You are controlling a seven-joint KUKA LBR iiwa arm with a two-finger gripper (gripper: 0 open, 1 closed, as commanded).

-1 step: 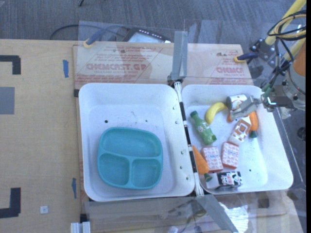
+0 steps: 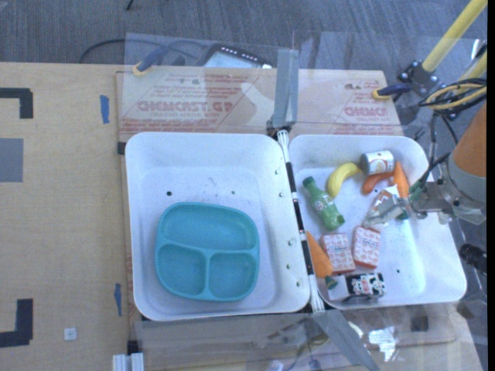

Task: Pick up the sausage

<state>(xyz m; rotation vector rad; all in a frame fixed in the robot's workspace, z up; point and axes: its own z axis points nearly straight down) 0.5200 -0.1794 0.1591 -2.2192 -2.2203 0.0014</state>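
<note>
In the right-hand bin (image 2: pixel 445 273), near its far right side, the claw (image 2: pixel 393 207) sits low over the contents, the arm reaching in from the right. Whether it is spread or pressed together cannot be told; the metal parts blur together at this angle, and nothing is plainly seen between them.

The sausage (image 2: pixel 376 182), a short reddish-orange piece, lies just beyond the claw, beside the small can (image 2: pixel 378 161) and close to the banana (image 2: pixel 343 178). An orange carrot-like piece (image 2: pixel 401 181) lies just beside it on the right. The sausage appears to rest on the bin floor, not yet lifted.

Risks, as judged: the sausage is crowded. A descent slightly off could catch the orange piece or nudge the can instead, and the similar colours make the neighbours easy to mistake. A round, smooth item may also roll or squirt out of a closing grip, toward the banana.

Other contents of the right bin: a green bottle (image 2: pixel 322 203) near the dividing wall, two red-and-white packets (image 2: pixel 338 252) side by side in the middle, another orange piece (image 2: pixel 318 256) against the left wall, and a black-and-white carton (image 2: pixel 365 285) near the front edge.

The left bin (image 2: pixel 147 157) holds a teal divided tray (image 2: pixel 207 251), with nothing seen in its compartments. Both bins rest on the table (image 2: pixel 54 207).
</note>
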